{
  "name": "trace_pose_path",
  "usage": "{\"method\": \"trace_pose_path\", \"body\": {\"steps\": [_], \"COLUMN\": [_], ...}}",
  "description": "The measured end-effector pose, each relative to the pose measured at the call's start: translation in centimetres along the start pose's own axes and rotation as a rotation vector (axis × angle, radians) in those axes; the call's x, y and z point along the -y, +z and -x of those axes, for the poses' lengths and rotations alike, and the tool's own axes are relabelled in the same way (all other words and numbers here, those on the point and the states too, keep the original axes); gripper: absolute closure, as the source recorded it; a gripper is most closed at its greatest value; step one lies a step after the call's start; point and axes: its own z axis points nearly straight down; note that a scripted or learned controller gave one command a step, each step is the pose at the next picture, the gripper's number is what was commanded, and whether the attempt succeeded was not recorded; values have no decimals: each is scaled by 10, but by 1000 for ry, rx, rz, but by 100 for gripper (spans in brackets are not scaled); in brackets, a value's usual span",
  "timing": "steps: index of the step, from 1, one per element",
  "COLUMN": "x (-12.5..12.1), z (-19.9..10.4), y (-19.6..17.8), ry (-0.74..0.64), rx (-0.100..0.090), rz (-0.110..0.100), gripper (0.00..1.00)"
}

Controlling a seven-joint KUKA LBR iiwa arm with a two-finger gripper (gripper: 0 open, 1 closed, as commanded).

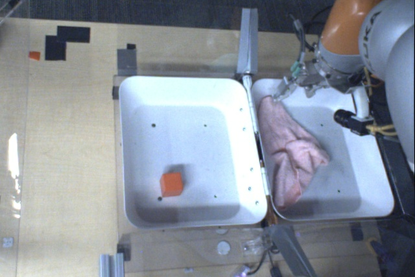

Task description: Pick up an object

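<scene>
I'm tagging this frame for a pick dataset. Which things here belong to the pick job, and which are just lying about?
Job:
- pink cloth in the right bin
- orange block in the left bin
- gripper, at the cloth's top corner

Lying about:
- black shapes on the bench
- small orange piece beside them

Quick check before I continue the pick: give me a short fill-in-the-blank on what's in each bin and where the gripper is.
1. The orange block lies in the ____ bin.
2. The cloth in the right bin is ____ in colour.
3. The gripper sits over the far ____ corner of the right bin.

Missing words: left; pink; left
</scene>
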Motion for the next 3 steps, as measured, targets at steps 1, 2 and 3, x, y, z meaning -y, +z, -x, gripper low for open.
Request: {"method": "trace_pose_path", "body": {"steps": [1, 2, 3], "x": [23, 76, 4], "z": [31, 35, 65], "y": [67, 65, 67], "ry": [-24, -88, -56], "rx": [-3, -2, -6], "rz": [-5, -4, -14], "gripper": [0, 0, 0]}}
